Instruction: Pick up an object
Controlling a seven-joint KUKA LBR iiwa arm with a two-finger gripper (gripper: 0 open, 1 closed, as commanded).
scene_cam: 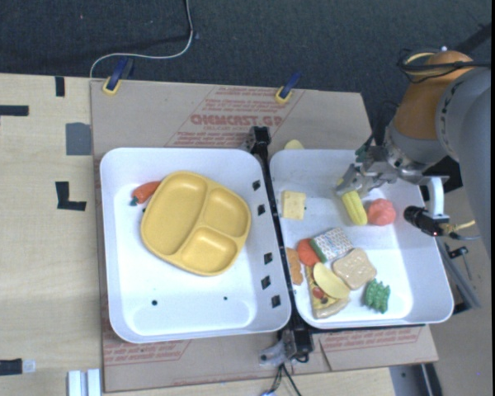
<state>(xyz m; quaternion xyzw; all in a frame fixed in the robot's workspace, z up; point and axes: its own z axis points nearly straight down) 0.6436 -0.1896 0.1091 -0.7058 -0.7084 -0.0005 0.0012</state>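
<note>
One gripper [356,181] hangs just above the yellow plastic corn cob [355,208]; finger state unreadable; red ball [382,212] beside the cob.

The grey arm with the orange band [445,97] is cut off by the right edge. Its tool [356,181] is small and dark against the white right-hand bin [421,262], so the state of its fingers cannot be told. The orange carrot-like piece [146,191] lies partly hidden under the yellow divided plastic plate [195,222]. A small yellow rounded thing [293,145] shows just past that bin's far rim, mostly hidden
</note>
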